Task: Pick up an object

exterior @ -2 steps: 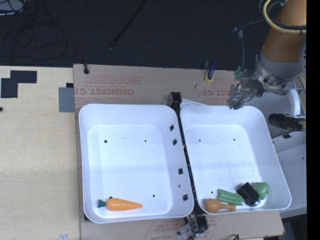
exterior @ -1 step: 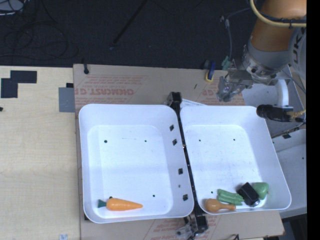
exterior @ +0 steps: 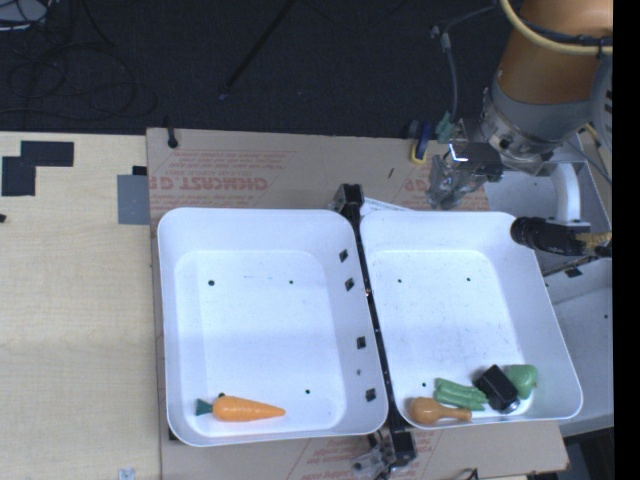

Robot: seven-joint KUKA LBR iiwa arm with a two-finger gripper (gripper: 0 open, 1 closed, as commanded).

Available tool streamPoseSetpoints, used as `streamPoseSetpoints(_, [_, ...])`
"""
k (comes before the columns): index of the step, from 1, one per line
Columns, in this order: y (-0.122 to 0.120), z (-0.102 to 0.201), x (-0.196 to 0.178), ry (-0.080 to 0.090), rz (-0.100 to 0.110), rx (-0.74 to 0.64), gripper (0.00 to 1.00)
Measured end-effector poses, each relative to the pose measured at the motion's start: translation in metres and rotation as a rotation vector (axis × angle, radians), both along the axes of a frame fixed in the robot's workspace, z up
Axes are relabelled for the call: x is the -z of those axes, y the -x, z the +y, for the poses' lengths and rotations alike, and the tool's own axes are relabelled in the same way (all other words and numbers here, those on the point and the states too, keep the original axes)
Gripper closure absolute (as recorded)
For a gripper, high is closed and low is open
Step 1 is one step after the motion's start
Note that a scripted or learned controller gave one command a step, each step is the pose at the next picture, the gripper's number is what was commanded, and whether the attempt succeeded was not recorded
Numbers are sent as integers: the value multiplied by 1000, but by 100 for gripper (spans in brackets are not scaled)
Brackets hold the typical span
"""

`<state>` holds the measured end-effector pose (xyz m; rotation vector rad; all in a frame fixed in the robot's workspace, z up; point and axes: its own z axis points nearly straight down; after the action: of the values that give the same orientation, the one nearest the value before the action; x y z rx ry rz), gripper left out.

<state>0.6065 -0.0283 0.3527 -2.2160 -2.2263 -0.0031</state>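
**Objects lie low in both bins; the arm hangs beyond the far rim**

Objects for picking sit along the near edges of the two bins. An orange carrot (exterior: 246,408) lies flat in the near-left corner of the left bin (exterior: 180,268), its green stub pointing left. In the right bin (exterior: 540,298), four small things crowd the near-right corner: a tan pear-shaped piece (exterior: 436,411), a green bean pod (exterior: 459,394) touching it, a black block (exterior: 497,387) leaning over the pod, and a green rounded piece (exterior: 522,376) just behind the block.

The gripper (exterior: 447,190) hangs above the cardboard past the right bin's far rim, well apart from every object. Nothing shows between its fingers; how wide they stand cannot be told. The orange-banded wrist (exterior: 555,28) rises at upper right.
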Motion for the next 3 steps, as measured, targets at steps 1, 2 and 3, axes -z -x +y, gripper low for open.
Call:
streamPoseSetpoints(1, [81,-40,-61,2,2,8,100])
streamPoseSetpoints(2, [75,-79,18,2,10,9,100])
streamPoseSetpoints(3, [61,-135,48,3,7,9,100])
